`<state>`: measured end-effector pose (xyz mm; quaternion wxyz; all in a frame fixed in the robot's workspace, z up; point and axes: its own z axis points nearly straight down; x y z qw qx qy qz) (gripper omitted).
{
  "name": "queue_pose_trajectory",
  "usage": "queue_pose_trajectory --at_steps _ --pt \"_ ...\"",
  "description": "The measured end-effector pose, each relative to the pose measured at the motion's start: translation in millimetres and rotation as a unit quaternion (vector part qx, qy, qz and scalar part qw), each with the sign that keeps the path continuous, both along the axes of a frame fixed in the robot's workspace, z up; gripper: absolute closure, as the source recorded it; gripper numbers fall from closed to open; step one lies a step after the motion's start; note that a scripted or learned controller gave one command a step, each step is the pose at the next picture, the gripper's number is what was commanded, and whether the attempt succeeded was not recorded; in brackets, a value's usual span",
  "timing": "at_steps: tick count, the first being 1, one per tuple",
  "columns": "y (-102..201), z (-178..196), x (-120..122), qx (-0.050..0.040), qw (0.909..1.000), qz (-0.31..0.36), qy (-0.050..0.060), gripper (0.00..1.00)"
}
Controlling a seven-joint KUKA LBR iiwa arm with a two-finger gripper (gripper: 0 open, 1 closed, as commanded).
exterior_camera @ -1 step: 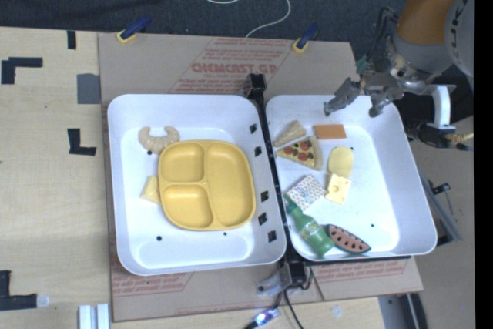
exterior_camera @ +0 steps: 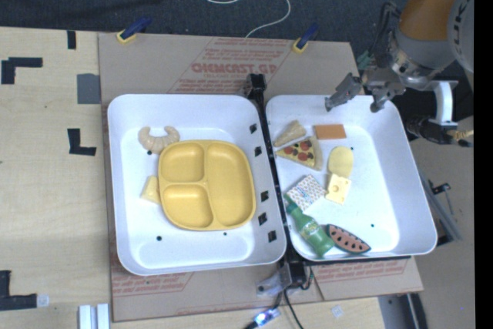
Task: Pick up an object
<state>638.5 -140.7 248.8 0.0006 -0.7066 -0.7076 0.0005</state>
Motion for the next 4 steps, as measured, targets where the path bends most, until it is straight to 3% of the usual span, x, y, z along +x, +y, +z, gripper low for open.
queue_pose_trajectory --at_steps 2,3,4 --pt "-3 -115 -8 0.0000 1.0000 0.000 0.003 0.00" --pt "-3 -165 -7 -0.0016 1.0000 0.000 -0.001 0.00" --pt "-1 -151 -5 -0.0001 1.0000 0.001 -0.005 1.00"
